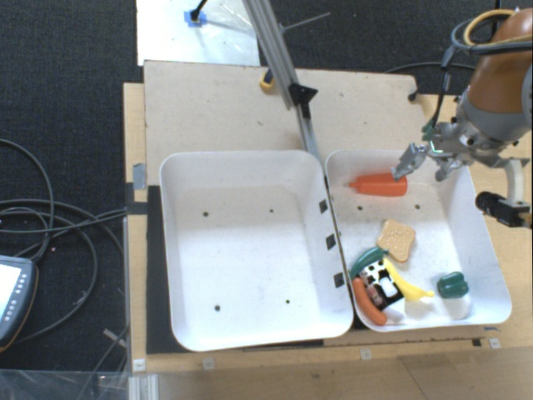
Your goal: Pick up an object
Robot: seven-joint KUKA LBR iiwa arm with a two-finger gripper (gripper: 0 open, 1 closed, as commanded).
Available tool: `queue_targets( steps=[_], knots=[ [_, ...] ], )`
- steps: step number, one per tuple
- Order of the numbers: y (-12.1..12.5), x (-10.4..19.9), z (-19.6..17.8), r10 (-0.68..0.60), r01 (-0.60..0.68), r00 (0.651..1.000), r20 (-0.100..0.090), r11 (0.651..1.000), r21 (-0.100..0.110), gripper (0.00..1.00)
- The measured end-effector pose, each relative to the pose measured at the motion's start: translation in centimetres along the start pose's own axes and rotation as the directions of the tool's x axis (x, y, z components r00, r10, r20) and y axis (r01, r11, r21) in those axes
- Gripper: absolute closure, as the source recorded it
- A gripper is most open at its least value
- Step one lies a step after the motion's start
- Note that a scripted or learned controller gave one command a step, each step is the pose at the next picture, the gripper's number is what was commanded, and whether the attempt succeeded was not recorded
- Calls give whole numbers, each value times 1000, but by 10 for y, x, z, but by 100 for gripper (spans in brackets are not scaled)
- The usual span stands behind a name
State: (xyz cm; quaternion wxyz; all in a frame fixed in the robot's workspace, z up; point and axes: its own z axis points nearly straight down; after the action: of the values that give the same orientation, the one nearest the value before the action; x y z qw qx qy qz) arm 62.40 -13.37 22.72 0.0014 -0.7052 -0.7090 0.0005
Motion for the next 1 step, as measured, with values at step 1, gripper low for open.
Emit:
queue_targets(
  steps=[1],
  knots=[
    [1, 0, -2, -1, 1, 1000, 1, 1000, -4, 0]
  ],
)
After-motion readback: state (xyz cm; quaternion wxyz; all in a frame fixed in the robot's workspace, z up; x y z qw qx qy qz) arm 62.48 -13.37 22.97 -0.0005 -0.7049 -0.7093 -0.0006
